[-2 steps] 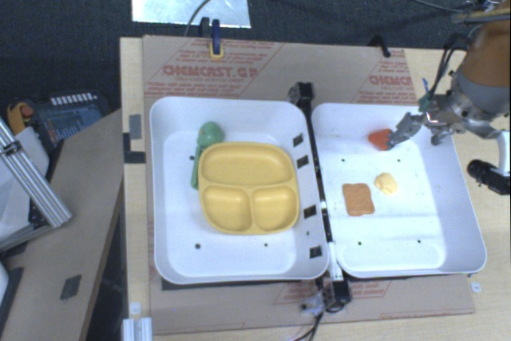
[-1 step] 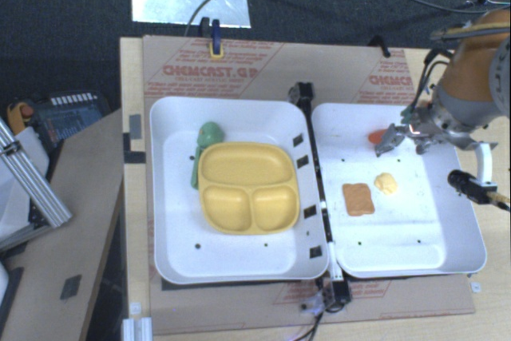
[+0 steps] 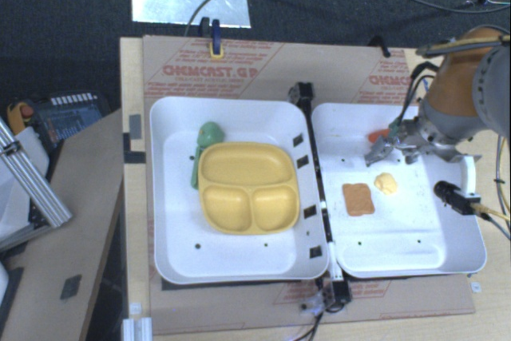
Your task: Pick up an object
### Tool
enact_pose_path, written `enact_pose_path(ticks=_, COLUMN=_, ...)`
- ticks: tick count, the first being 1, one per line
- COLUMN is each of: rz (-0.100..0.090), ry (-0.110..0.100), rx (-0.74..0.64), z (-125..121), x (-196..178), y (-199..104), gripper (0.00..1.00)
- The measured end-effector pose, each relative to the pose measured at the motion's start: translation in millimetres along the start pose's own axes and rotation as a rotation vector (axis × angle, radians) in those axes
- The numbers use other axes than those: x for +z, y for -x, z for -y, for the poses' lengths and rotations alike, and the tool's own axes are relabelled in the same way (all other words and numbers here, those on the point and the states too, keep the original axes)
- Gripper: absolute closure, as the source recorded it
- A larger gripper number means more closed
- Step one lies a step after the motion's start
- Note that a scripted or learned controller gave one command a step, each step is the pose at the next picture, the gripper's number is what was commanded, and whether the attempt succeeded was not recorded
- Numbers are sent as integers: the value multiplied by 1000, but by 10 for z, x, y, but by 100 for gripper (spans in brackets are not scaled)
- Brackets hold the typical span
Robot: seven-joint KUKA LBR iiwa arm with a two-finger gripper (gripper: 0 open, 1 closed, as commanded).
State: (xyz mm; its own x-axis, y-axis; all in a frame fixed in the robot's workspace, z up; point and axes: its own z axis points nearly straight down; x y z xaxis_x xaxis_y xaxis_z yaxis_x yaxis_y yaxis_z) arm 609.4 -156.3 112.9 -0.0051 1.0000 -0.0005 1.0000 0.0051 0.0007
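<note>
Yellow lump (image 3: 386, 184) beside brown slab (image 3: 358, 199), possibly touching.

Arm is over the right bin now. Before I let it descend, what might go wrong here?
1. The end effector sits above the small yellow piece, not over it; a straight descent may well close on bare bin floor.
2. The yellow piece lies close beside the flat orange-brown tile, so the tile could get nudged or caught too.
3. The tile looks thin and flat on the right bin, probably hard to pinch.
</note>
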Motion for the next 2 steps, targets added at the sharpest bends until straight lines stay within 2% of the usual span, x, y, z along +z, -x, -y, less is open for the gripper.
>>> enact_pose_path(ticks=1, rz=0, ry=-1, rx=1, z=-4, x=294, y=-5, gripper=0)
enact_pose_path(ticks=2, rz=1, ry=4, rx=0, z=-20, x=166, y=-1, gripper=100)
